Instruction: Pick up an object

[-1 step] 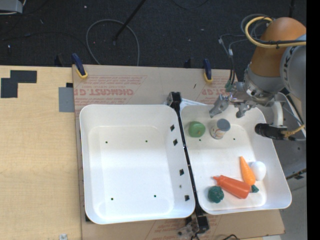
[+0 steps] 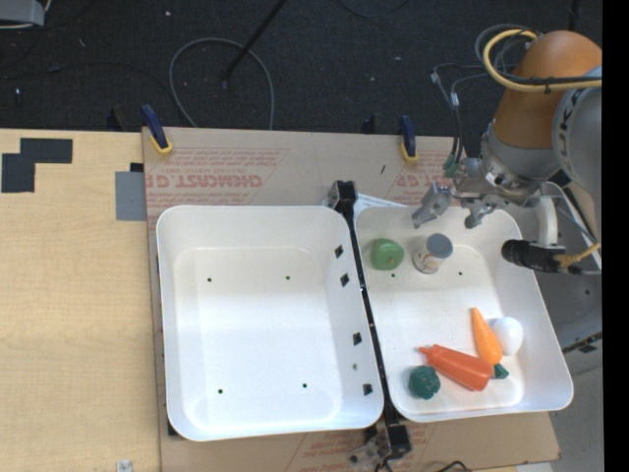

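While my arm reaches in from the right of the frame, my tool [image 2: 454,207] hangs over the upper edge of the right bin [image 2: 536,382], its 2 fingers spread wide with nothing between them. I judge that this spread is there to straddle whatever I come down on.

Nearest below it sits a small grey-capped cylinder [image 2: 430,253], just beside a green ball [image 2: 386,254] in the bin's upper left. Both stand apart from their neighbours, so either looks like a fair target, with room for a finger on each side.

The rest lies in a cluster at the lower right of the same bin: 2 orange carrots [image 2: 470,354], one upright-ish and one lying flat, touching a white ball [image 2: 508,334], with a dark green lump [image 2: 425,383] close by. That crowding would likely get in the way of a clean grasp.

The left bin [image 2: 177,264] sits beside it on the desk [image 2: 69,303], with clamps [image 2: 157,134] holding the cardboard under both bins steady.
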Action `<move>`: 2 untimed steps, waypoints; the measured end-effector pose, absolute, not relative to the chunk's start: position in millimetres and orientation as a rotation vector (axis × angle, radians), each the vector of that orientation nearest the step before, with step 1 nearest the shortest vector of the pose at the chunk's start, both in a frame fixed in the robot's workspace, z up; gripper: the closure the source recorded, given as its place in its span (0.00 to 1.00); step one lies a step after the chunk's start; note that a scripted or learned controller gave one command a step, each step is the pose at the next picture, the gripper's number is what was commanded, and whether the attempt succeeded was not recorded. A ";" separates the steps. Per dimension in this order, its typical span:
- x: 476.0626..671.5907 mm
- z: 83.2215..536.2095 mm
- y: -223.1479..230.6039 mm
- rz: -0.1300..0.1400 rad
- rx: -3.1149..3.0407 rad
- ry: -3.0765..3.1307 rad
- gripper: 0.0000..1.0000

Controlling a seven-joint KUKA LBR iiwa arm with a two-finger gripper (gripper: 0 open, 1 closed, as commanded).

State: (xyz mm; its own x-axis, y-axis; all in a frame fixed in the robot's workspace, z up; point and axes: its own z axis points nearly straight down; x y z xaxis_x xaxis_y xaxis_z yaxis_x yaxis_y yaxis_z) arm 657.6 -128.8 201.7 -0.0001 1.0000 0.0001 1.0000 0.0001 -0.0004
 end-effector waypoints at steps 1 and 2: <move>647.7 144.5 -125.6 0.005 -2.218 -2.220 0.00; 649.4 130.8 -126.6 -0.003 -2.224 -2.224 0.00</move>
